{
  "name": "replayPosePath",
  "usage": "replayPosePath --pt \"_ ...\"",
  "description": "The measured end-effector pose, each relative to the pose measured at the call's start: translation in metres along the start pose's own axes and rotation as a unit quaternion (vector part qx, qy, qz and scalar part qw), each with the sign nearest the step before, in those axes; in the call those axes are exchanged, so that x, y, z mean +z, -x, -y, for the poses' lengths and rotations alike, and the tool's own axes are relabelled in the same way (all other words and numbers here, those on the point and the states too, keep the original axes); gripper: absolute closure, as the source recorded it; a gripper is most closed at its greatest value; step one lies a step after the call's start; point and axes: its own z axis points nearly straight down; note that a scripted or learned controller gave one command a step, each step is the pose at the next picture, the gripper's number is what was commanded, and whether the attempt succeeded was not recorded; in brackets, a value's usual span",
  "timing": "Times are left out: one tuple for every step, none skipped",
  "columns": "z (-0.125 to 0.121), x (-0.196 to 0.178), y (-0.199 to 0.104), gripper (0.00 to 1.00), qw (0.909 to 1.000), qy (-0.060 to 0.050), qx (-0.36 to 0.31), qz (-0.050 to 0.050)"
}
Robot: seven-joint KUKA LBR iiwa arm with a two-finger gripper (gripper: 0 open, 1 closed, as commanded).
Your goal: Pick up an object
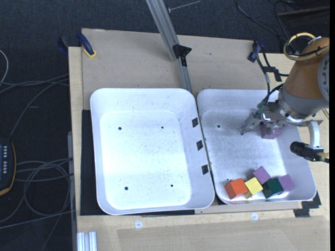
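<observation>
Your gripper (260,123) hangs splayed wide in the right bin (230,156), grasping nothing, just beside a purple block (270,132) — centre over it, then clench.

A slanted metal pole (166,29) crosses the wooden bench (136,61), with black cables (31,166) trailing on dark carpet (36,14).
</observation>
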Motion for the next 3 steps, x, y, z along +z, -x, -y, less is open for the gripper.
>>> replayPosePath --pt "-0.001 0.024 -0.002 0.0 1.0 0.002 -0.001 -0.001" --pt "-0.002 0.012 -0.002 1.0 1.0 0.004 -0.001 0.0" --pt "-0.001 -0.032 0.002 1.0 1.0 0.006 0.0 0.002"
